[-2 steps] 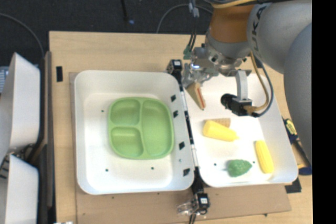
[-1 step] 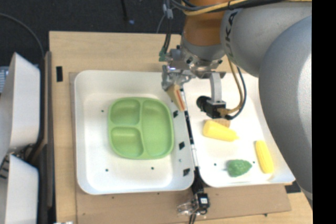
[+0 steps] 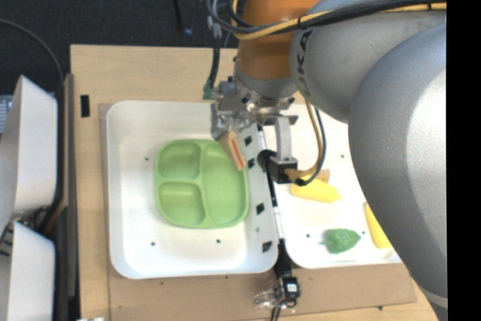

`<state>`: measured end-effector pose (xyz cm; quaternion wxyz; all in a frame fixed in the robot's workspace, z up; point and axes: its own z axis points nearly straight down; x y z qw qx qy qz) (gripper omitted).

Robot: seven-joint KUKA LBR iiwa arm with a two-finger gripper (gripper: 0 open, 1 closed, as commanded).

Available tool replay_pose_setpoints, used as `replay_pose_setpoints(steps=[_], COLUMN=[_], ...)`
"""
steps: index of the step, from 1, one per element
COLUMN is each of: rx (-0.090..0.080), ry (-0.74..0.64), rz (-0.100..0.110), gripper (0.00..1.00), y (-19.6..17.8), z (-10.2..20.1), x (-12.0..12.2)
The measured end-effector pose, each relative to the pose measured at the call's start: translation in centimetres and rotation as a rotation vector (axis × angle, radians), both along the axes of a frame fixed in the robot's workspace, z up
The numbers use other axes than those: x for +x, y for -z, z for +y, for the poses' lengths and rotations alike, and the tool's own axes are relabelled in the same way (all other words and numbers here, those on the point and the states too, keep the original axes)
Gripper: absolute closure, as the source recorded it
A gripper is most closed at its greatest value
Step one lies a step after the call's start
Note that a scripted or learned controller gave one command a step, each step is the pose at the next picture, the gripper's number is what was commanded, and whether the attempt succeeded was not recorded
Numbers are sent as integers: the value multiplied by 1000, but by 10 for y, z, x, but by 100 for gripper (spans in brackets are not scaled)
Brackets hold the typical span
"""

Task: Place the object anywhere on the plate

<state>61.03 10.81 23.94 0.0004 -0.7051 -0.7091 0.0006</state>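
- orange, thin object [image 3: 236, 152] slants between the fingers of the gripper [image 3: 234, 137], clamped on it
- it hangs over the green plate [image 3: 201, 193], at the upper right rim
- long axis tilts down-right; release should land it there, i judge

Light green plastic plate [image 3: 201, 192], rounded rectangle with three compartments: two smaller ones on the left half, one long one along the right half. Lies flat, face up, near the middle of the left shallow white bin [image 3: 131, 252], turned slightly off the bin's edges. No items seen in its compartments

Small orange-brown elongated object [image 3: 236, 152], stick-like, tilted on a diagonal. Seen at the plate's upper right edge, directly beneath the gripper hardware. Cannot tell whether it rests on the plate rim or is lifted above it
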Motion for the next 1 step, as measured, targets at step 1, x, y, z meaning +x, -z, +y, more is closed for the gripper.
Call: replay_pose_setpoints(steps=[1], rx=[1], ry=[3], rz=[-1], gripper=[0], y=[0], z=[-2], x=[1])
